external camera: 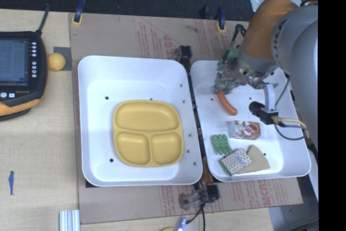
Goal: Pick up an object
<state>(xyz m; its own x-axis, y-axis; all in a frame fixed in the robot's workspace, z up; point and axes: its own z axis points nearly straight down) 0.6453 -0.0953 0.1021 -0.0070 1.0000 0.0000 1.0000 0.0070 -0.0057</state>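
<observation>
Gripper (223, 85): hanging over right bin (292, 167), finger state impossible to tell
Sausage (227, 103): lying just under gripper, touching it
Printed packet (244, 129): writing unreadable
Green block (220, 144): sitting nearer
Patterned pouch (236, 162): nearest, overlapping tan card (259, 160)

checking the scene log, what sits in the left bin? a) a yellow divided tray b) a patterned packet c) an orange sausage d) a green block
a: the yellow divided tray lies alone in the left bin, while the orange sausage, green block and patterned packet all lie in the right bin.
</observation>
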